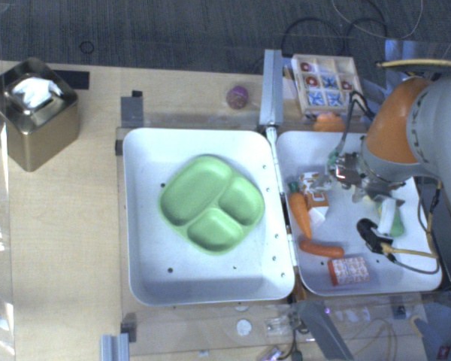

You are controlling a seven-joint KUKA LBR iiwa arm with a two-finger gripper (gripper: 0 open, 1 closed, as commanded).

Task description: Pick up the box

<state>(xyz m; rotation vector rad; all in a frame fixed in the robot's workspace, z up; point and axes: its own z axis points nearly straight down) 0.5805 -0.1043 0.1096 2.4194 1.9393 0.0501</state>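
1. Where the bench lies bare at the far left, one bronze tissue holder [34, 126] stands with white tissue poking from its top.
2. The left bin [146, 265] holds one green plate [210, 201] with three compartments, sitting about in its middle.
3. One purple ball [237, 96] rests on the bench behind that bin, and to its right one card [323, 83] of blue and red pictures lies behind the right bin [304, 153].
4. In the right bin, one carrot [299, 213] lies along the left wall. One red sausage [321, 248] lies crossways just below the carrot's tip.
5. There are two boxes, both in the right bin.
   - The printed box [313, 189] is small and tilted, with orange and white print. It sits just right of the carrot's thick end.
   - The red box [349, 271] is a flat rectangle with pale speckled print. It lies near the front wall, just beside the sausage's right end.
6. The gripper [346, 173] hangs over the bin's middle, just right of the printed box and well apart from the red box. I cannot tell whether it is open or closed, and neither box is visibly gripped.
7. One green-and-white thing [391, 220] lies right of the gripper, too unclear to name.
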